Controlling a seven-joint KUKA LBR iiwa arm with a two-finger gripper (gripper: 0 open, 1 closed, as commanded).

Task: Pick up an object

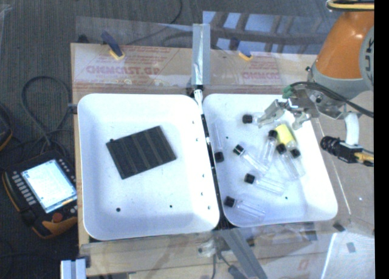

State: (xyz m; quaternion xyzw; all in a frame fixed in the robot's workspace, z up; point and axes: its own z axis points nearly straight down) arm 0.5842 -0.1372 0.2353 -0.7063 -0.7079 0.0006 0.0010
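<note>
The arm comes in from the right, its orange band (346,41) above the wrist, and carries the end effector (284,113) low over the upper part of the right bin (316,202), where most of the loose objects lie. Its two fingers look spread in a shallow V, one reaching left toward a small black cap (247,118) and the other angled down toward the yellow-capped vial (284,135); nothing sits between them, so I judge the grasp not yet made. That pose suits a descent onto the cluster just beneath: the yellow-capped vial lies on its side close under the fingers, touching or nearly touching a clear vial (267,150) with a black end. More clear vials (270,183) lie flat lower in the bin, hard to read against the white floor, and several black caps (238,149) are scattered across the middle and left of it. Everything there lies flat and loose because the shallow bin simply catches what is dropped in, so the vials could roll or slide if nudged from one side. The left bin (91,150) holds a single dark ribbed pad (141,151), flat and tilted, well apart from the arm and too broad for this reach. The two bins sit edge to edge on the desk (146,71), with a handheld controller (45,186) off to the left on the floor. The likeliest target is the yellow-capped vial, being nearest the fingers.
</note>
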